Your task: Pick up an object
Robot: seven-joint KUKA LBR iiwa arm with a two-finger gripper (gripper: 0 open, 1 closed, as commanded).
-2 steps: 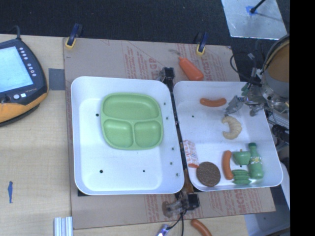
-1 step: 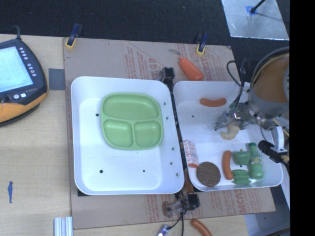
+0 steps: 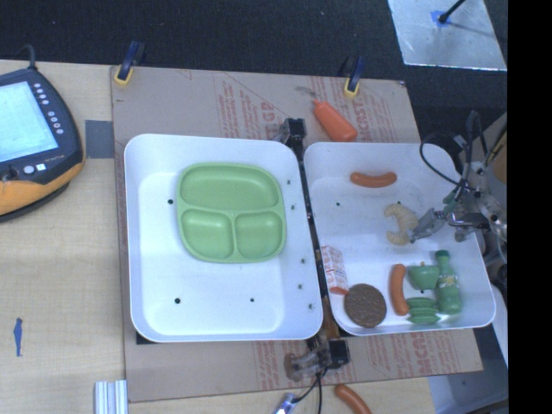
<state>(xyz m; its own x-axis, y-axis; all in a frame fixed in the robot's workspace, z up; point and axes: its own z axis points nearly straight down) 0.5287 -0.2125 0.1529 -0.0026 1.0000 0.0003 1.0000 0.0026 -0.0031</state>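
Looking down on a pale wood-grain bench (image 3: 60, 274), with dark speckled floor (image 3: 216, 15) across the top of the frame and a pale square sheet (image 3: 444, 20) lying on it at upper right. Covering the bench's middle, a flat brown cardboard sheet (image 3: 224, 102) printed with red lettering, pinched at its top edge by two blue clamps (image 3: 129, 63). Resting at upper left, a grey-and-orange handheld controller (image 3: 30, 136) with a bright screen. Sitting side by side on the cardboard, two shallow glossy white bins with rounded corners: left bin (image 3: 147, 291) bearing a matte green three-compartment plate (image 3: 231, 211); right bin (image 3: 483, 317) scattered with small plastic-looking toy foods. Among them a smooth orange-red sausage (image 3: 373, 178) near its top, a second sausage (image 3: 398, 288) lower down, a flat brown disc (image 3: 366, 304), a cluster of green pieces (image 3: 435, 287) and a pale curved piece (image 3: 399, 222) at centre right. Lying outside on the cardboard above, an orange carrot shape (image 3: 335, 122). Reaching in from the right edge, the dark metal gripper (image 3: 424, 227), low over the right bin, just beside the pale curved piece; cannot tell whether open or closed.
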